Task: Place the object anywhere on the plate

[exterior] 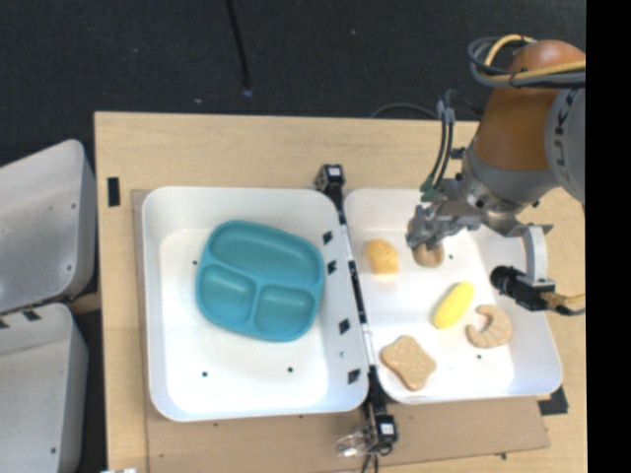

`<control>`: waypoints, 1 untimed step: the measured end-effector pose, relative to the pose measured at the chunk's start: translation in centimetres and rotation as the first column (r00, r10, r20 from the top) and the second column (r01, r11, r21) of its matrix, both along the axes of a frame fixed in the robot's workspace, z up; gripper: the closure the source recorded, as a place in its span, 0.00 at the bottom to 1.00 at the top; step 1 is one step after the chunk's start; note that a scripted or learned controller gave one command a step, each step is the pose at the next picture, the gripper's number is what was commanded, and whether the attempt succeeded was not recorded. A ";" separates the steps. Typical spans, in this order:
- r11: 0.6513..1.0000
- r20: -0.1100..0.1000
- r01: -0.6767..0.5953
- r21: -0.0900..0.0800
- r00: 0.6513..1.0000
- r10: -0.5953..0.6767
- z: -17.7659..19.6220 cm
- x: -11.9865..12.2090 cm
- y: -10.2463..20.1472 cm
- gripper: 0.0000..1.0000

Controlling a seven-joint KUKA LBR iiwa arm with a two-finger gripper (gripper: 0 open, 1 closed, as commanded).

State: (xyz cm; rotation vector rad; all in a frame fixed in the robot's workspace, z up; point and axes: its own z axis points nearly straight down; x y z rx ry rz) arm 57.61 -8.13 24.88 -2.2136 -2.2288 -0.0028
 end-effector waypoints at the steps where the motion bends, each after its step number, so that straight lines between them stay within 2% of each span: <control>1: 1.000 -0.001 0.002 -0.001 1.000 -0.002 -1.1 -0.7 4.8 1.00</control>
